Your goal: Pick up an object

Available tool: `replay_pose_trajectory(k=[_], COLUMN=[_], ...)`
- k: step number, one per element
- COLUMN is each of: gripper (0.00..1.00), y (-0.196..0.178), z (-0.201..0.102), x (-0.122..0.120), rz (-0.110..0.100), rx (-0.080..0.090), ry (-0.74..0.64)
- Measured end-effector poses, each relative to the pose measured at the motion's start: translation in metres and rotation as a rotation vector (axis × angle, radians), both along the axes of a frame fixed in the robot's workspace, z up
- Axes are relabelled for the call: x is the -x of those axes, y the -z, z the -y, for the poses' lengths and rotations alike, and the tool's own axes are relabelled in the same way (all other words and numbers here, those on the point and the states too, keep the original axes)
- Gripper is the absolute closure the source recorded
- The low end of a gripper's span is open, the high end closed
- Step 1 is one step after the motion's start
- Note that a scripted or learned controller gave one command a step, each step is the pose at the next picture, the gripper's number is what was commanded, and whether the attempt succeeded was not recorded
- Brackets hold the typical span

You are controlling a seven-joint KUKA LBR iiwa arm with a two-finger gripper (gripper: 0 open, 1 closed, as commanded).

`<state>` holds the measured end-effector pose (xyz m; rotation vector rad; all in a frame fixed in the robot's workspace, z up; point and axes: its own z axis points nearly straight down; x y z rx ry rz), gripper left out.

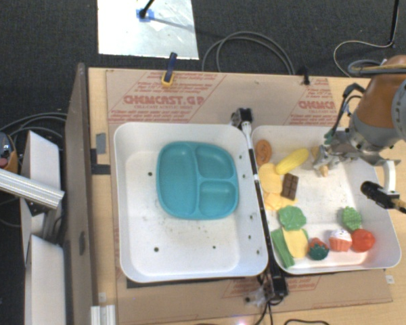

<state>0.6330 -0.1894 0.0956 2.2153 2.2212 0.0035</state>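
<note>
Bench [189,90], two white bins [142,249], arm [386,107] bent over right bin

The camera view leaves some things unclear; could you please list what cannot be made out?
- Gripper: fingers too small and blurred to tell open or shut.
- Arm: cut off by the right edge.
- Small toy in the right bin: too small to identify.
- Bench: print partly hidden by the bins.
</note>
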Motion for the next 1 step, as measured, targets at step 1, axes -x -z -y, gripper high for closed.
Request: replay_pose_trajectory(k=[1], gripper=[1.00], y=[-0.0323], z=[-0.0715], x=[-0.0165], rz=[0.001], rx=[-0.004], ry=[-0.009])
